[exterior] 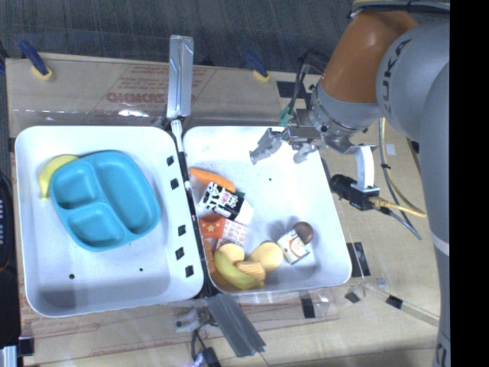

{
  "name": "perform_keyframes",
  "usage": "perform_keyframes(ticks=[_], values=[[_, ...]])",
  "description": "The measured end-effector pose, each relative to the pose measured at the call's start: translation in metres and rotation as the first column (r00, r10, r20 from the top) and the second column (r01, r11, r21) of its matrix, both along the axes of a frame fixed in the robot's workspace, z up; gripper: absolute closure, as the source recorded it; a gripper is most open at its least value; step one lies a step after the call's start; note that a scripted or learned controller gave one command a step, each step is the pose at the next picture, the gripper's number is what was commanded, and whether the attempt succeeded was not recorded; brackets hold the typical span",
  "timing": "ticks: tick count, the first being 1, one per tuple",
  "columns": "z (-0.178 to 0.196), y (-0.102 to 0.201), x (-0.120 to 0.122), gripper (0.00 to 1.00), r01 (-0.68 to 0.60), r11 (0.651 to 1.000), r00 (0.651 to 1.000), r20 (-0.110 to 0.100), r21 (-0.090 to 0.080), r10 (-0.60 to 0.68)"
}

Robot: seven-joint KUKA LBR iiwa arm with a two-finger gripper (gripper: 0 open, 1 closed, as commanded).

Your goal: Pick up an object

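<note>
Jaws (pixel 284 148) on the grey arm (pixel 397 67) hang spread apart, with nothing between them, over the bare upper part of the right bin (pixel 306 182). Below and to their left, the toy food is crowded along that bin's left wall and near corner: an orange carrot (pixel 212 179) lies highest, a black-and-white patterned carton (pixel 222 201) sits just beneath it, and an orange box (pixel 223 228) follows. A banana (pixel 231 270) lies in the near corner, touching a pale yellow lump (pixel 266 255). Just beside that is a small white carton (pixel 293 247) with a brown round piece (pixel 304 232). The left bin (pixel 46 281) carries a blue divided tray (pixel 105 197), with a yellow object (pixel 52 171) tucked under its far left edge. Both bins rest on the desk (pixel 397 335).
</note>
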State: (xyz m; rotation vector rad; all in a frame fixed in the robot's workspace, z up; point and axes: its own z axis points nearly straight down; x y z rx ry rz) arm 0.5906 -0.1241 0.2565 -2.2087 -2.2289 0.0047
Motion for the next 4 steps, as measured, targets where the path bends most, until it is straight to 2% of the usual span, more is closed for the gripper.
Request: perform_keyframes(ticks=[1,2,3,4], values=[[-0.097,0.028,-0.079,0.00,-0.112,0.994,0.994,-0.007,0.003,0.112],[-0.103,0.006,-0.115,0.00,-0.202,0.979,0.979,0.000,0.002,0.202],[0.008,0.013,-0.069,0.00,-0.156,0.988,0.988,0.012,-0.003,0.156],[-0.067,0.070,-0.111,0.00,-0.100,0.995,0.995,-0.003,0.001,0.100]])
